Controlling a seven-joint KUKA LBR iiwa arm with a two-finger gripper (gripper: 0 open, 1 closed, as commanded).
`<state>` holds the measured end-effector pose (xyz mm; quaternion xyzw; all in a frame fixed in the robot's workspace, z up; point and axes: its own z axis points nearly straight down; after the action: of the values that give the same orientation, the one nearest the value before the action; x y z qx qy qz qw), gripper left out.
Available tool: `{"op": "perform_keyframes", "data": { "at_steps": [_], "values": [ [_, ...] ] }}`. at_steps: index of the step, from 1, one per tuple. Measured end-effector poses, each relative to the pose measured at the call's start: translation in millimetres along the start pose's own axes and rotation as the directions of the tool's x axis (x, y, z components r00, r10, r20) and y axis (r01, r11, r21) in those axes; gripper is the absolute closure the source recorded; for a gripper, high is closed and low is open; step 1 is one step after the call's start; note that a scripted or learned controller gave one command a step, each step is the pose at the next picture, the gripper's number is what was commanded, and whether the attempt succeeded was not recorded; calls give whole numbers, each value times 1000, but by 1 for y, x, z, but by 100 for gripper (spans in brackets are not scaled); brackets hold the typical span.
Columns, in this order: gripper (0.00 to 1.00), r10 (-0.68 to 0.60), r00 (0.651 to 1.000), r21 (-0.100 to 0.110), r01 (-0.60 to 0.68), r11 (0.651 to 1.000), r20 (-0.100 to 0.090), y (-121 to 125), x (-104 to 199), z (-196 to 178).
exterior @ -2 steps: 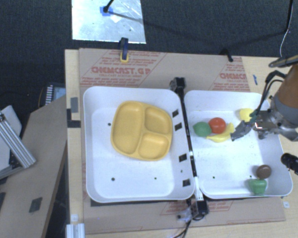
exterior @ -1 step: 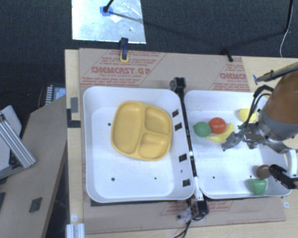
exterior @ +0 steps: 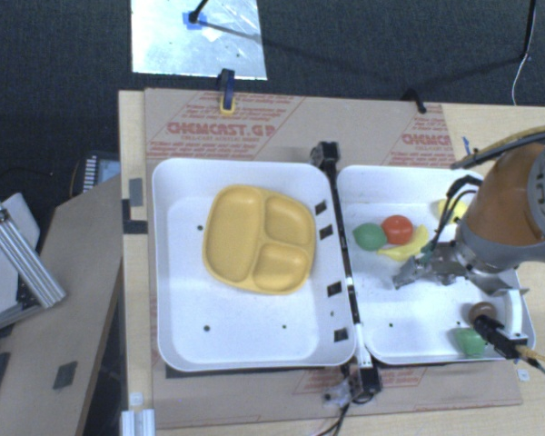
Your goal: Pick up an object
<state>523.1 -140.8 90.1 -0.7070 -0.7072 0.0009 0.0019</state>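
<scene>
I see the arm [exterior: 513,203] reaching in from the right over the right bin [exterior: 409,334], with the end effector [exterior: 407,275] low above the bin floor, pointing left. I cannot tell its state, and I see nothing held in it. Just up and left of it lies a cluster of objects: a green ball [exterior: 369,235], a red ball [exterior: 398,228] touching it on the right, and a yellow piece [exterior: 405,248] beneath them, near the end effector tip. A second green object [exterior: 469,340] sits by the bin's lower right corner. The left bin [exterior: 177,334] on the counter [exterior: 363,121] holds a yellow divided tray [exterior: 259,237].
</scene>
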Motion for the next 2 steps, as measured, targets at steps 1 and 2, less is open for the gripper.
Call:
{"op": "perform_keyframes", "data": {
  "at_steps": [1,2],
  "values": [
    [100,1,1000,-6,-1,1000,2,2,-1,-13],
    [100,-4,1000,-11,4,1000,3,13,-2,-62]
  ]
}}
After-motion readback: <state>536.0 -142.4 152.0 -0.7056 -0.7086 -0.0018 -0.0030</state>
